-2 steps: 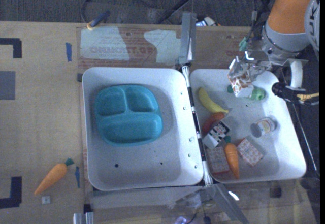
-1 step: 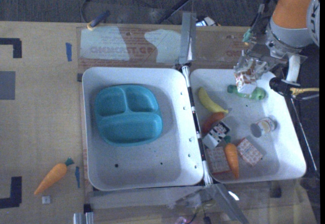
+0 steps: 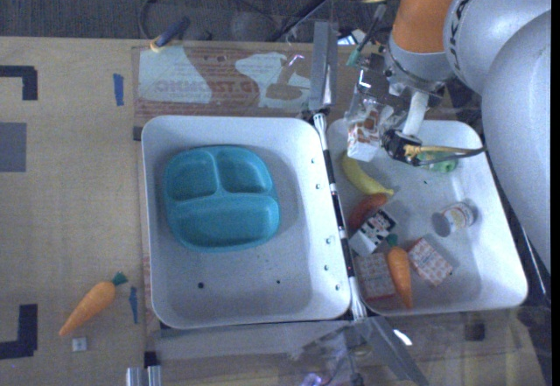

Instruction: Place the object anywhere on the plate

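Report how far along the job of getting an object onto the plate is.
Done: the gripper is up over the right bin, and a small packet seems to hang between its fingers. In hand: that packet, clear of the banana below. Left: carry it across to the blue plate in the left bin, which bears nothing yet.

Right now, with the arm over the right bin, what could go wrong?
1. The gripper seems to pinch a small packet by its edge; it may slip on the way to the blue plate.
2. The path crosses the bins' shared wall; a low-hanging packet could catch.
3. The banana lies directly below; a drop lands in the clutter.
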